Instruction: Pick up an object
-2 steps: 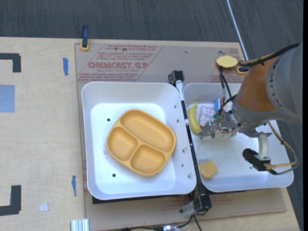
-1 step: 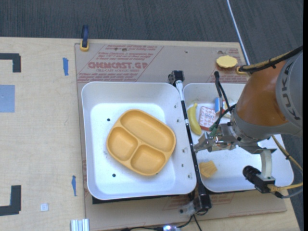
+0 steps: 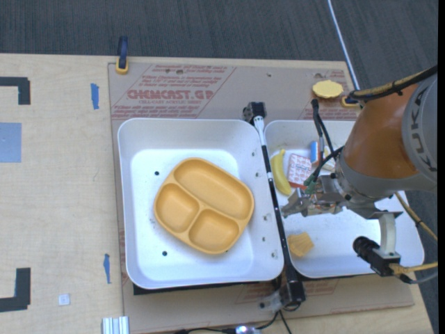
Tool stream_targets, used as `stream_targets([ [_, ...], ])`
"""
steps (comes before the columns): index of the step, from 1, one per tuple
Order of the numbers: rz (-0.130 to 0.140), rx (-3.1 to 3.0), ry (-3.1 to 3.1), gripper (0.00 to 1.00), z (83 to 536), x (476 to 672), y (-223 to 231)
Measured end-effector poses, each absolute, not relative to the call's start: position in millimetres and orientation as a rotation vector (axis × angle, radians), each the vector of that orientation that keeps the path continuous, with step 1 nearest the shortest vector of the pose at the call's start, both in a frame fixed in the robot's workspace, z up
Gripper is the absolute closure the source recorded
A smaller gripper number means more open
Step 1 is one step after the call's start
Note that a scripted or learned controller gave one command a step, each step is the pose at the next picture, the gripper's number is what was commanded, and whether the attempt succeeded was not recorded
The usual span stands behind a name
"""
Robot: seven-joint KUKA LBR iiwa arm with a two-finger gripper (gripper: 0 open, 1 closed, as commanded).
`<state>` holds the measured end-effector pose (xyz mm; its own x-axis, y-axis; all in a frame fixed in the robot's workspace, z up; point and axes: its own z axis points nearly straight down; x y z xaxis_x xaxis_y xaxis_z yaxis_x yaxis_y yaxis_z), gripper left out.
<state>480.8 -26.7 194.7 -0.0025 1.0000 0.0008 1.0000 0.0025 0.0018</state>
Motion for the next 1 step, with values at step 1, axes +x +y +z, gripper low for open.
stream_targets([
  [1,0.006,2.214,2.223,1.00,204.9,482.3,-26.4],
])
